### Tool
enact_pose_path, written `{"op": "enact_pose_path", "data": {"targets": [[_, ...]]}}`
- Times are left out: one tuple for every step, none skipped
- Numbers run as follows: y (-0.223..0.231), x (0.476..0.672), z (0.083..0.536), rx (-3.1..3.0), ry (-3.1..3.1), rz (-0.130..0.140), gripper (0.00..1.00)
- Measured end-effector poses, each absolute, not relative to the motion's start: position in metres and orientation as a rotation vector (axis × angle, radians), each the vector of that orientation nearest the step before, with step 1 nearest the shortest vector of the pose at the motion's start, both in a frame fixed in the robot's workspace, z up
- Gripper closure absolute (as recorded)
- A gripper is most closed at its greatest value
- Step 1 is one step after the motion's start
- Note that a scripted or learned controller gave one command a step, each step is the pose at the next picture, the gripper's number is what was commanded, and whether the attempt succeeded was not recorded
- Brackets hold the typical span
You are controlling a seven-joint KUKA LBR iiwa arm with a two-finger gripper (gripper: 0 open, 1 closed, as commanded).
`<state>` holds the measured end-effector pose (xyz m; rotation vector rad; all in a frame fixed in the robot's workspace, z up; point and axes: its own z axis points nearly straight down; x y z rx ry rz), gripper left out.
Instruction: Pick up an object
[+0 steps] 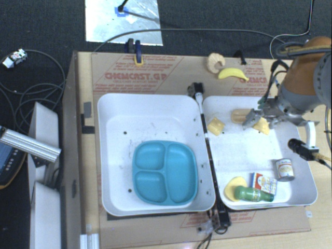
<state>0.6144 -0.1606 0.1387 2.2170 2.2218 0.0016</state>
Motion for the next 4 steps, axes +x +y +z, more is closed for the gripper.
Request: {"op": "enact_pose_path", "data": {"targets": [[-0.207,0.588,0.094,2.220,2.222,-0.001,0.00],[-0.167,0.560,0.129,2.216,2.224,0.002,0.00],[-0.118,0.618,0.111,2.216,2.226,0.003,0.00],[-0.104,0.667,0.089,2.236,2.228,-0.018,0.00]]}}
